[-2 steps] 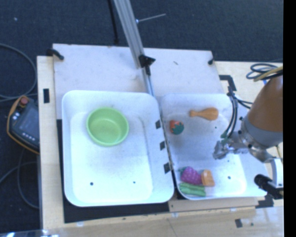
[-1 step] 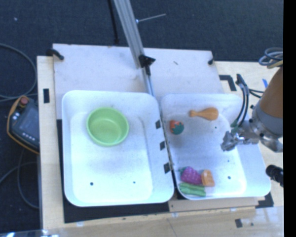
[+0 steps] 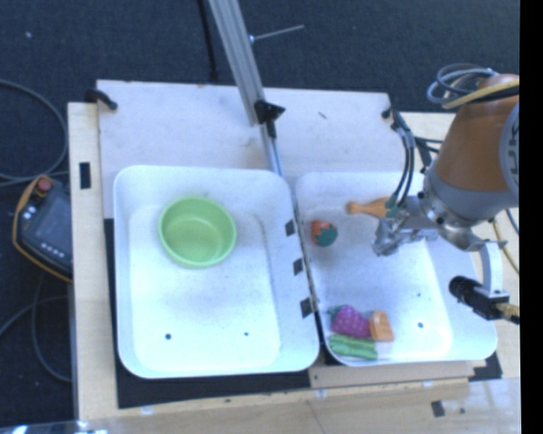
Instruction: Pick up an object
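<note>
The end effector point(image 3: 391, 239) is positioned over the right bin point(image 3: 434, 333); its finger state cannot be told. An orange object point(image 3: 369, 208) lies just beside it. A small ball point(image 3: 323, 233), purple grapes point(image 3: 350, 321), an orange block point(image 3: 381, 325) and a green piece point(image 3: 353, 347) are noted nearby. A green bowl point(image 3: 197, 231) occupies the left bin point(image 3: 145, 333).

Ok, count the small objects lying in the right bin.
5. An orange piece at the far wall beside the gripper, a round orange-green item near the divider, and a purple cluster, orange block and green pod at the near edge. The arm may hide more.
</note>
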Robot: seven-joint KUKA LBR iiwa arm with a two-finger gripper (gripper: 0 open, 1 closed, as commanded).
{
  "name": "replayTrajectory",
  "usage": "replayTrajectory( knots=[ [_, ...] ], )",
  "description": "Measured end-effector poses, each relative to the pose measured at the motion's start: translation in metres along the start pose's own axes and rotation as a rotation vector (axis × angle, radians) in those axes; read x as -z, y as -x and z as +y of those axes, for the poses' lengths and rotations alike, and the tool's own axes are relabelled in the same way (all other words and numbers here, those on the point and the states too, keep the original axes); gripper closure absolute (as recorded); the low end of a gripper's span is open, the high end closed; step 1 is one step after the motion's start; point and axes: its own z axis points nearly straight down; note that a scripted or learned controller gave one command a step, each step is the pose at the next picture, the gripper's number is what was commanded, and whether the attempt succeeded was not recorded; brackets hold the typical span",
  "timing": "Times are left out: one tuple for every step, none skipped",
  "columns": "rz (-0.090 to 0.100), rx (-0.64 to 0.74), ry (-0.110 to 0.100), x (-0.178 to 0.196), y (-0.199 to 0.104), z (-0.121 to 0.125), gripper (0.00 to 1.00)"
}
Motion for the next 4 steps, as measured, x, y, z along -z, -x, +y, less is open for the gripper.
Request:
replayTrajectory(
  knots=[
    [0.0, -0.001, -0.001, 0.001, -0.035, 0.025, 1.0],
    [0.001, 0.0, 0.0, 0.011, -0.088, 0.051, 1.0],
    [0.001, -0.001, -0.001, 0.013, -0.131, 0.07, 1.0],
    [-0.001, -0.002, -0.001, 0.004, -0.174, 0.096, 1.0]
  ],
)
